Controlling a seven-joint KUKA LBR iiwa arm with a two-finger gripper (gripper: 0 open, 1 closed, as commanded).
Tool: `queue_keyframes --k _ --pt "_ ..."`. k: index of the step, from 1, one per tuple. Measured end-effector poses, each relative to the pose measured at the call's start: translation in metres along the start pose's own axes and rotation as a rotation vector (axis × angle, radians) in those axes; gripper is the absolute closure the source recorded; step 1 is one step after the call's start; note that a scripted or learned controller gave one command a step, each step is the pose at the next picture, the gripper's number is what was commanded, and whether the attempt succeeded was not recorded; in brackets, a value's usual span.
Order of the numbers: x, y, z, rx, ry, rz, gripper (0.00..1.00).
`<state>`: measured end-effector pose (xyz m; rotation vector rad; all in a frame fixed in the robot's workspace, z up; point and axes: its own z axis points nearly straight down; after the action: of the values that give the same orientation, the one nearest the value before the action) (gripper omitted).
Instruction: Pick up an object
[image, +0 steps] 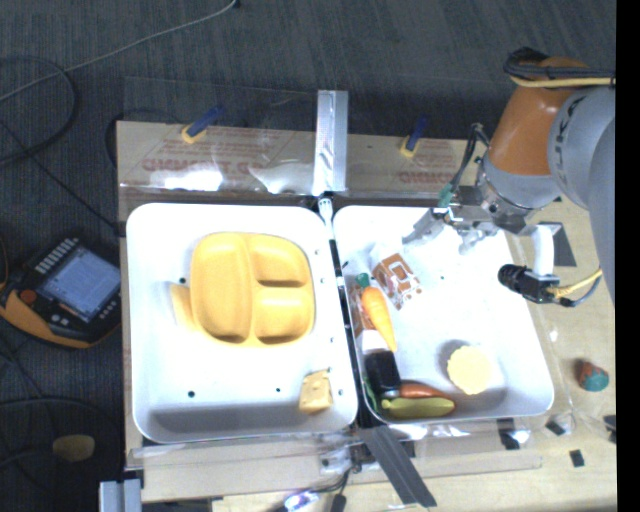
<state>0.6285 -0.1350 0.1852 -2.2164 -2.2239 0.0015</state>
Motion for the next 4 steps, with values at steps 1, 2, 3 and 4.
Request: queue_keyframes --k 1,2,3,4 --pt "0.028 0.026 0.096 -0.011 -0.004 -0.06 0.0" --pt "0.052 0.038 0.002 0.0 -0.003 0.175 0.0" --pt "0.038 -0.064 0.096 -0.01 0.0 0.357 0.0" --pt "0.038 -0.063 0.086 -0.012 0.002 0.357 1.0"
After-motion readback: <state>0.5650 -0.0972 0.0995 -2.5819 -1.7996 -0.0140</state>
